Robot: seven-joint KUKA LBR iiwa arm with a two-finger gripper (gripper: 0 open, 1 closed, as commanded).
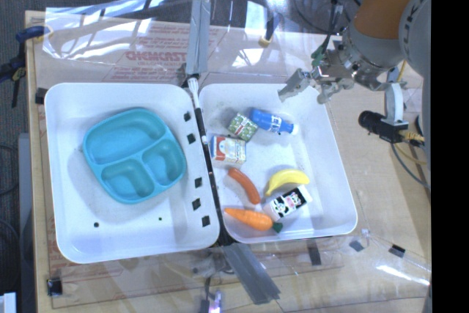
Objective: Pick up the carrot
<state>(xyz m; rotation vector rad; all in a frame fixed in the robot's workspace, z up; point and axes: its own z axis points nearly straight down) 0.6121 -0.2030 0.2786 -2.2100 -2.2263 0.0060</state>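
Carrot (250, 218) — orange, tapered, green-tipped — seen lying flat, well below the claw (306, 86), whose fingers are spread, nothing held

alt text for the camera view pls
The gripper hangs open over the right bin's far edge, holding nothing. The carrot lies near that bin's front edge, beside a sausage and banana.

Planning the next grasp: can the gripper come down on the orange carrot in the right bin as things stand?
Probably yes. The orange carrot lies uncovered near the front wall of the right white bin; the gripper hovers over the far rim. An orange sausage and a cow-patterned carton lie close, so the approach is tight.
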